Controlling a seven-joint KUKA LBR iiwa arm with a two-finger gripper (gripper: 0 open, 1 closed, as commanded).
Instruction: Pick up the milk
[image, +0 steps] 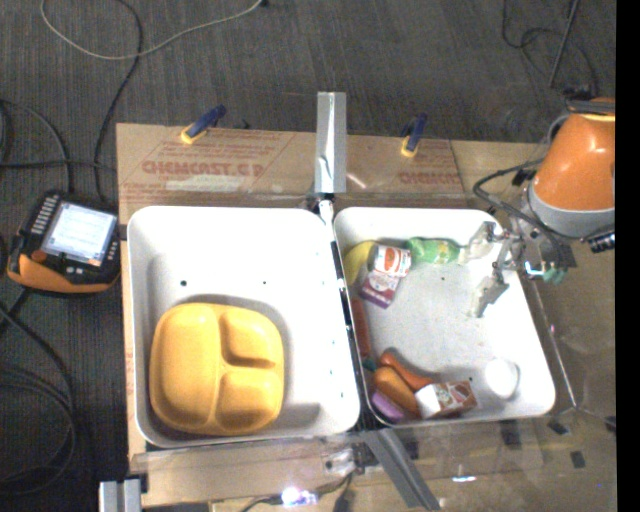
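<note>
A: Gripper (488, 290) — thin metal fingers hanging over the right bin (530, 340), toward its far right side, below the arm's orange band (580, 160). Fingers look spread a little, nothing between them.

B: And the milk?

A: Milk carton (445, 398), small and boxy, white end with a red-brown side, lying tipped over at the near edge of the right bin. It sits nearer than the gripper and a little left of it, well apart, with bare white floor between.

B: What's around it?

A: An orange carrot-shaped piece (400, 375) lies touching its left side, a purple item (385, 405) just beyond that. A white round cup (500, 378) sits just right of the carton. At the far left of that bin: a yellow rounded piece (358, 262), a red-and-white can (390, 262), a green bottle (435, 250) on its side.

B: Left bin?

A: Left bin (180, 240), glossy white plastic, holds a yellow compartment tray (218, 365), rounded corners, matte.
</note>
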